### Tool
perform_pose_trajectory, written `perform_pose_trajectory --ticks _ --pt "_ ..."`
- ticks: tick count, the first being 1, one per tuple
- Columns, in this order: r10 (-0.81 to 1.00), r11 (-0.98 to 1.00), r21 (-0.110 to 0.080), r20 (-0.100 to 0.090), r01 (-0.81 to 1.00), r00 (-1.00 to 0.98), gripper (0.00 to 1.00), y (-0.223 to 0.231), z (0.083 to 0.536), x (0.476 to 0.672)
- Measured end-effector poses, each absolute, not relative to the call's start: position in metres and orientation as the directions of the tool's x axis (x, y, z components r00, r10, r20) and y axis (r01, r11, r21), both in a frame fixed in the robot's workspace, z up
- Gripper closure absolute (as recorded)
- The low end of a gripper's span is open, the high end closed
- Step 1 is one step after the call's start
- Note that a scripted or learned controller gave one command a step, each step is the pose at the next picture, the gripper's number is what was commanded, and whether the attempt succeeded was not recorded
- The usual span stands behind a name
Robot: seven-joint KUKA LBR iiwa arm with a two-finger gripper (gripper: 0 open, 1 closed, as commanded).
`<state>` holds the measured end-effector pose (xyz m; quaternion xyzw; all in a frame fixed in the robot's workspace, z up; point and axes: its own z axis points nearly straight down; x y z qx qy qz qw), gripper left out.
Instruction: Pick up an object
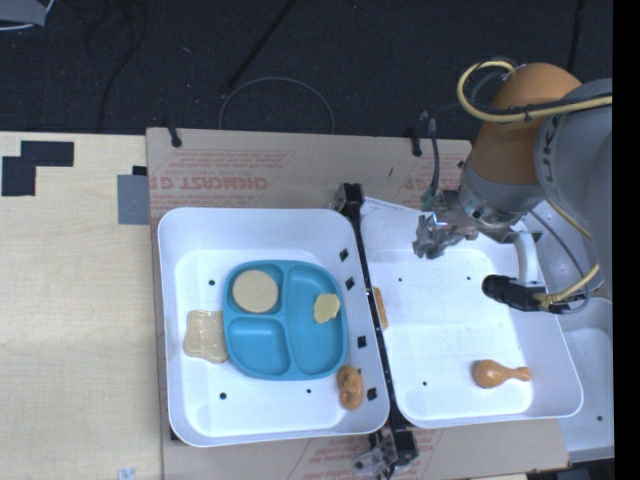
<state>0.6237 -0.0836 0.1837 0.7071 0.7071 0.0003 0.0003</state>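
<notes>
My gripper (430, 241) hangs over the far part of the right bin (450, 408), with nothing visible between its fingers. A tan chicken-leg toy (499, 373) lies near the front right of that bin, well away from the gripper. In the left bin (190, 238) a blue divided tray (270, 353) holds a round tan cracker (254, 290) and a small yellow piece (327, 308). A pale bread slice (205, 336) lies left of the tray. A brown nugget (349, 385) sits at the left bin's front right corner.
A black divider rail (363, 298) runs between the two bins, with a thin orange piece (379, 307) lying along it. A black cable end (510, 291) hangs over the right bin's right side. Cardboard (260, 168) lies under both bins.
</notes>
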Motion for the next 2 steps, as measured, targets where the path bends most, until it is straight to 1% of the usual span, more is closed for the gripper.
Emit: perform_pose_trajectory --ticks 1,2 --pt "1.000 0.001 0.001 0.000 1.000 -0.001 1.00 -0.085 0.234 0.624" --pt "1.000 0.002 -0.002 0.001 1.000 -0.002 1.00 -0.037 0.239 0.625"
